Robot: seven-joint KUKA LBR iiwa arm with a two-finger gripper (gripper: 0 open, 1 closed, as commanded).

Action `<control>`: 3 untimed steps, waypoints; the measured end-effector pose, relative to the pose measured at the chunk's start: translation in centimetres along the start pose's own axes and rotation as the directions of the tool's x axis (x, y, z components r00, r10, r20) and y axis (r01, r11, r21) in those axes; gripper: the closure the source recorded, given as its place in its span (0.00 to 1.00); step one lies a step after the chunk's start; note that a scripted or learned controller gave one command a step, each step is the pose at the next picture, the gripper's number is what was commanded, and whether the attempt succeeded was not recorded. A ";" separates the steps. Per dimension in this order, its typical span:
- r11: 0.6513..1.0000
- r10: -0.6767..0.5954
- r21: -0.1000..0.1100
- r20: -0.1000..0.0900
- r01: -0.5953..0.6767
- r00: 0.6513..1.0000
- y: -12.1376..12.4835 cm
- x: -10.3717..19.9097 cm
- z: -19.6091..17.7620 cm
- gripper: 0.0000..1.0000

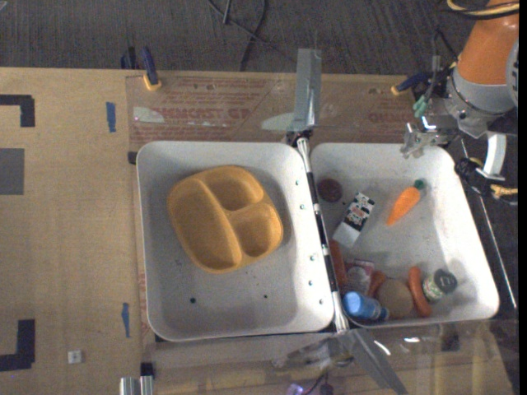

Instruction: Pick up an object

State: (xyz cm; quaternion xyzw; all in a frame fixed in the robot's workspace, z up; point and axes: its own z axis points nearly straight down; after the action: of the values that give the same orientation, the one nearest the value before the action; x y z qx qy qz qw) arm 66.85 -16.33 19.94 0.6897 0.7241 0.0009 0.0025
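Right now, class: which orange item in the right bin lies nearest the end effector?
The toy carrot, alone in the bin's upper part, below the end effector. The other orange pieces crowd the bottom edge.

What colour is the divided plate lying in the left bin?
Yellow-orange all over, plain; the divided plate shows clearly in the camera view.

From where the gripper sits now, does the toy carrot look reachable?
Probably yes. The gripper hovers at the right bin's far rim, and the toy carrot lies alone on bare bin floor just below it, nothing covering it.
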 end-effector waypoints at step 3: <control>0.946 -0.324 -0.002 0.001 0.325 0.946 -2.6 0.8 -7.7 0.00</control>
State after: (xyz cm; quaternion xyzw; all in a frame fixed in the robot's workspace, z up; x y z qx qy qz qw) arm 64.21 -15.65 27.58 0.5612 0.8277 0.0008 0.0036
